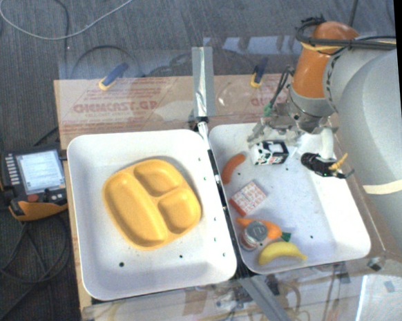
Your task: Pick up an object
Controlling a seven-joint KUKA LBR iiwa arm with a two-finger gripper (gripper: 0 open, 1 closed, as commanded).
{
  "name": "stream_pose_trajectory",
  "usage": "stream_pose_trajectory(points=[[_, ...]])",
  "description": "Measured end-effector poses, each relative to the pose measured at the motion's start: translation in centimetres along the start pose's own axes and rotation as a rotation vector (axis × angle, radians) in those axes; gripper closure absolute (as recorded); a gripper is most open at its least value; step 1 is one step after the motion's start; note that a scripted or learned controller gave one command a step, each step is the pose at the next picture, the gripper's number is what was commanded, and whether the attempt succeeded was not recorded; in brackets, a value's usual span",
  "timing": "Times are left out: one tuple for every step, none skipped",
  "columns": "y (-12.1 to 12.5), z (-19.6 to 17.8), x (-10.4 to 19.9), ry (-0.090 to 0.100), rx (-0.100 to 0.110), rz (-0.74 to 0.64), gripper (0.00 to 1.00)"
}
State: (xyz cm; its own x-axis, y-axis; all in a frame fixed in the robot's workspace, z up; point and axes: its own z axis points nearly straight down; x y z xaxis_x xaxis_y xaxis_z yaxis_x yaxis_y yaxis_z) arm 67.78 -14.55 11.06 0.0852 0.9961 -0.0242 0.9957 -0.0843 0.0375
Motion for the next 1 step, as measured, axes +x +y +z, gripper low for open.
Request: stream_pose_trajectory(points=[[-4.99, -11.53, 1.50, 0.022, 0.040, 0.013, 0.00]])
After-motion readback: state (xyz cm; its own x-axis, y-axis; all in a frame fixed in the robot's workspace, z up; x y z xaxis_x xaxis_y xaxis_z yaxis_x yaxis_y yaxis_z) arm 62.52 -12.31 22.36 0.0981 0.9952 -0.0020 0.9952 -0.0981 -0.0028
